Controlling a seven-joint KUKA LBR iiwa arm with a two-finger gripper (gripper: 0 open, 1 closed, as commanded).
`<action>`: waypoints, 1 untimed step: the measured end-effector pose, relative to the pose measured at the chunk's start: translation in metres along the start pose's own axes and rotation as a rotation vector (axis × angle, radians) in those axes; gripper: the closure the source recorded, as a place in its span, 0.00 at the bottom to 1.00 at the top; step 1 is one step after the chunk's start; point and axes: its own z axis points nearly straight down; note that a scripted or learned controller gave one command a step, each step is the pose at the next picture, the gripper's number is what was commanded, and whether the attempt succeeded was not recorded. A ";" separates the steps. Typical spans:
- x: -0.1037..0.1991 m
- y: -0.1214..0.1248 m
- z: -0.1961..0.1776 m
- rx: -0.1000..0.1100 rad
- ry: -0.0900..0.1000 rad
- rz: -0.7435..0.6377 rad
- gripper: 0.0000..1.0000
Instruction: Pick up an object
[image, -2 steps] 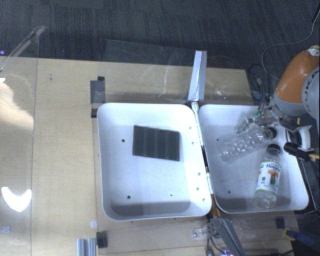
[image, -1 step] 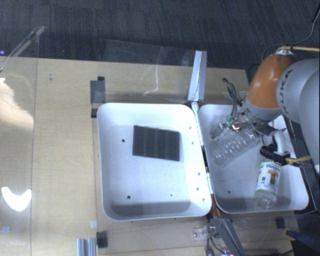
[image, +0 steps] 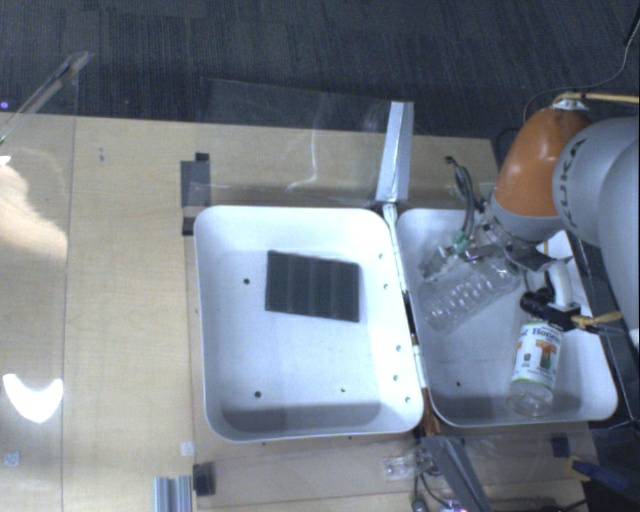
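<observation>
A clear plastic bottle (image: 462, 295) lies tilted in the right bin (image: 480, 405), with a labelled bottle (image: 536, 362) at its four o'clock. The gripper (image: 478, 238) hovers at the clear bottle's twelve o'clock; nothing looks lifted yet, so the grasp remains.

Wooden bench (image: 110, 330) is seen across frame, glare patches at left edge. Dark carpet-like floor (image: 300, 45) is seen along top. Clear plastic sheet (image: 290, 135) is stood upright behind left bin, grey metal post (image: 394, 152) at its right end. Black bracket (image: 197, 180) is fixed at upper left of bin, another (image: 203, 480) at lower left.
</observation>
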 end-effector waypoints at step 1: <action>0.018 -0.037 -0.002 -0.003 -0.001 -0.107 0.00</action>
